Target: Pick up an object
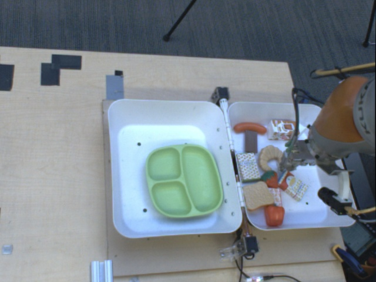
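Bins | left bin [126, 175]: green tray [184, 181] | right bin [311, 213]: food items | end effector [286, 164]: grip state unclear

A green divided plate [184, 181] lies in the left bin [126, 157].

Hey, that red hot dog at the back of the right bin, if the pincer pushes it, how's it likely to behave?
The hot dog looks rounded along its length, so a sideways push would probably roll it. It looks smooth, so it may slip in a pinch. It lies apart from the croissant, so it likely moves freely until it meets the right bin wall.
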{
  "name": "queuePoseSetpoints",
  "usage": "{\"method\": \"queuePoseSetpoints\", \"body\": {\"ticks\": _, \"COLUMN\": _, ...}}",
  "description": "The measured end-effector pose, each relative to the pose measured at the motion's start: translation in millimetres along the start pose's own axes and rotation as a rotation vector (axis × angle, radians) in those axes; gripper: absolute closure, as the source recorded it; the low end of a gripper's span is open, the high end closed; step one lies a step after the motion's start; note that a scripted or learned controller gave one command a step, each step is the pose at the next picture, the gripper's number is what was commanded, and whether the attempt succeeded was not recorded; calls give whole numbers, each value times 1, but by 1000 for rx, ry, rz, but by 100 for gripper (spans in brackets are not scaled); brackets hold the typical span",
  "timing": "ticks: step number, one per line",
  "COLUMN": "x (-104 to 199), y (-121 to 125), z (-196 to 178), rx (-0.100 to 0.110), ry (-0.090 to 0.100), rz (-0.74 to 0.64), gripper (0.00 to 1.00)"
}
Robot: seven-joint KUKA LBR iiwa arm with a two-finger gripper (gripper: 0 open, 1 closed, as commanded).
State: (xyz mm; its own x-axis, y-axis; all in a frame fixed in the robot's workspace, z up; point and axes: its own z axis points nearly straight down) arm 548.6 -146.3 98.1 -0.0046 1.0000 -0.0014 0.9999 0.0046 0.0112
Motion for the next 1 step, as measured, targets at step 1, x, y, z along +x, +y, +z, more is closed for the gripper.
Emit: {"method": "queuePoseSetpoints", "body": {"ticks": 1, "x": 0, "y": 0, "z": 0, "rx": 0, "ry": 0, "rz": 0, "gripper": 0}}
